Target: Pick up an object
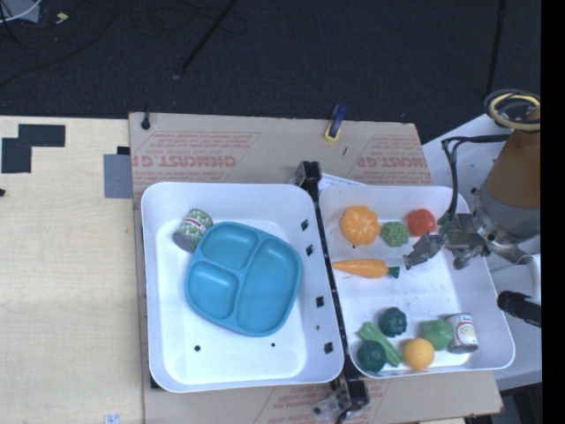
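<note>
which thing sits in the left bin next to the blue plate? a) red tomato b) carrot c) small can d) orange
c: a small can lies at the upper left edge of the blue plate in the left bin; the carrot lies in the right bin.

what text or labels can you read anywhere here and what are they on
Cardboard sheet under the bins: red print, upside down and mirrored from this view, too blurred to quote with confidence.
Small can in the right bin: a label, too small to read.
Round can in the left bin, beside the blue plate: patterned label, no legible words.
</note>
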Available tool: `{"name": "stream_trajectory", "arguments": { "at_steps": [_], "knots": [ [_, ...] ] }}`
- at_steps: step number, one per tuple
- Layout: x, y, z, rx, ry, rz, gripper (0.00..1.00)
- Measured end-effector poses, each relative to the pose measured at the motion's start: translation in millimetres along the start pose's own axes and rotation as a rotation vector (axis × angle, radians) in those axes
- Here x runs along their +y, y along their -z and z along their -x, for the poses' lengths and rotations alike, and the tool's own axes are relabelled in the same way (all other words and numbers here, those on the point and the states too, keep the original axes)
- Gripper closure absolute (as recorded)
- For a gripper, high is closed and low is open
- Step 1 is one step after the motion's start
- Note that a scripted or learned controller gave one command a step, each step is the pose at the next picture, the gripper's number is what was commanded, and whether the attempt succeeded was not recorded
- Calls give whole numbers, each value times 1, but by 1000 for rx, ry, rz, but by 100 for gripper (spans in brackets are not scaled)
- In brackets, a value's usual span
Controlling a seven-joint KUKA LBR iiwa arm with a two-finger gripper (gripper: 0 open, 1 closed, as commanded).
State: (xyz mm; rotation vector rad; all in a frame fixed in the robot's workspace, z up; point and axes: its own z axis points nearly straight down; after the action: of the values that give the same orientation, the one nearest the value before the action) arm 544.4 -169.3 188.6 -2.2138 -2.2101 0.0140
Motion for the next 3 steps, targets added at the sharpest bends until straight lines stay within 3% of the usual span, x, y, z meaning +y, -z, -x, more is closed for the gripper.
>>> {"name": "stream_trajectory", "arguments": {
  "at_steps": [1, 3],
  "knots": [
    [3, 8, 0, -3, 2, 14, 0],
    [2, -103, 7, -1, 3, 9, 0]
  ]
}}
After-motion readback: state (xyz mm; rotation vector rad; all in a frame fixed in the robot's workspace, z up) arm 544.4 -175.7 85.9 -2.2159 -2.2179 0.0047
